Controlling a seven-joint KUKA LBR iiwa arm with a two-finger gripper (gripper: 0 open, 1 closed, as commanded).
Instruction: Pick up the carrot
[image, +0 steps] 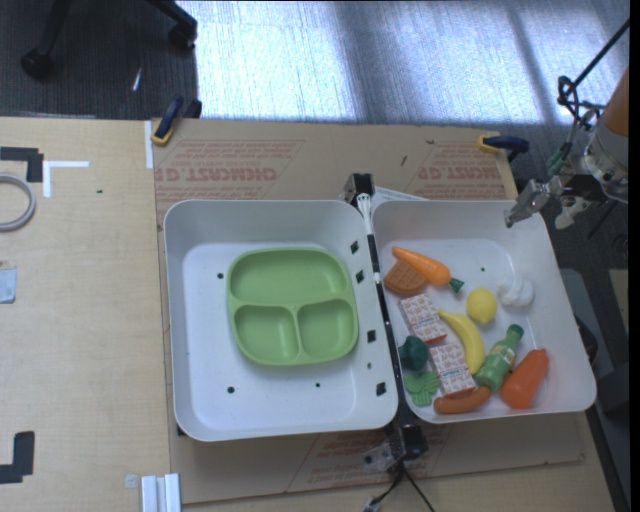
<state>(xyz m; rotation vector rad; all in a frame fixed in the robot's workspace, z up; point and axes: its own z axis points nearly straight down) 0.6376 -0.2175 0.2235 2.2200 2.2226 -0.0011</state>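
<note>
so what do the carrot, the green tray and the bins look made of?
Carrot: likely moulded plastic toy, smooth orange body with a green stub end.
Green tray: probably plastic, matte, one-piece with three moulded compartments.
Bins: seemingly thin white plastic, rounded corners and a slight sheen.

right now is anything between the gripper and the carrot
Nothing visible blocks it. The gripper is above the right bin's far right corner, and the carrot lies uncovered at the bin's far left, resting on an orange wedge.
</note>
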